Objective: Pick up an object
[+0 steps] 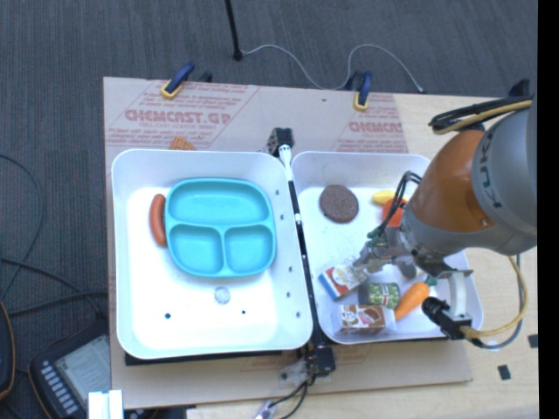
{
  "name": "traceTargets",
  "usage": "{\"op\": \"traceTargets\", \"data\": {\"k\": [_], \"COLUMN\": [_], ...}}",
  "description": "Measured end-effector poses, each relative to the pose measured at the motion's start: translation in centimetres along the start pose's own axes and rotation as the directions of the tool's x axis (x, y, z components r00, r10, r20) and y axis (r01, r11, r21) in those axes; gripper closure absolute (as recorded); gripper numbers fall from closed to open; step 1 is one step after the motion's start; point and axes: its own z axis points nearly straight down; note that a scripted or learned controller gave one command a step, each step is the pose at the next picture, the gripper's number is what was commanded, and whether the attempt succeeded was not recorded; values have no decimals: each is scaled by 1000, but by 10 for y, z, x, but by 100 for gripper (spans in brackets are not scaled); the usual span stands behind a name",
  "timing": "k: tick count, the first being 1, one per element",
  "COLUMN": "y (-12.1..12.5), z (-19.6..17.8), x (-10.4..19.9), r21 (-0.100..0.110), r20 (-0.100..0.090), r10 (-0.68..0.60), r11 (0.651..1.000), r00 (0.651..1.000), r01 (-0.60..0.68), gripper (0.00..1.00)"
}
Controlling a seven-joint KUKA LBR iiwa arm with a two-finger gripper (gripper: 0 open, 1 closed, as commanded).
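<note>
Plywood bench, two white bins; gripper [377, 258] low in the right bin [307, 234], finger state cannot be told; small packet [339, 281] apparently at its 8 o'clock; centre above it before closing

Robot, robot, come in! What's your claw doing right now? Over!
Gripper low in right bin, among toy food. Nothing seen held. Carrot, green can, brown patty nearby. Sausage and blue tray in left bin.

Brown round patty [338, 203] flat in right bin [349, 160]; carrot [412, 298], small packs [362, 317] nr front.
</note>
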Motion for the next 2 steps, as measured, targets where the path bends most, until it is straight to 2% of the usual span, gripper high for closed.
{"op": "traceTargets", "data": {"k": [1, 2], "y": [0, 0], "z": [0, -9], "x": [0, 0], "r21": [1, 1], "r20": [0, 0], "r10": [0, 0], "r11": [1000, 1000], "r00": [1000, 1000], "r01": [0, 0], "gripper": [0, 100]}}
